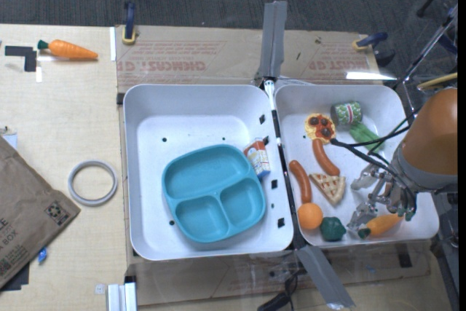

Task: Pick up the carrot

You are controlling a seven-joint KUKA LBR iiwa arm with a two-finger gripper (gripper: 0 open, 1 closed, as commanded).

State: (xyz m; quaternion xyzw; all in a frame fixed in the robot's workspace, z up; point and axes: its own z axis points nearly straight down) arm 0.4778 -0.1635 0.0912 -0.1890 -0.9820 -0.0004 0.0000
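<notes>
Orange against the white plastic, the carrot (pixel 381 225) lies in the right bin (pixel 419 229), in its near right corner, close to the front wall. The hand (pixel 373 209) is low over it, metal fingers pointing down just above and to the left of the carrot's thicker end. Whether the fingers are spread or pinched I cannot tell; they blur into cables and glare, and nothing shows the carrot between them.

The likely trouble is crowding. A green broccoli piece (pixel 333 228) sits just left of the carrot, with an orange (pixel 310 215) beside that and a pizza slice (pixel 329 186) near behind. A finger landing on the broccoli could push it into the carrot or catch both. The carrot tapers and looks smooth, so a pinch near the tip may squirt it out sideways. The bin wall is near on two sides, so a finger could strike it or wedge the carrot into the corner.

A second carrot (pixel 69 49) rests on the worktop (pixel 58 127), far left, well apart from the arm's present reach.
</notes>
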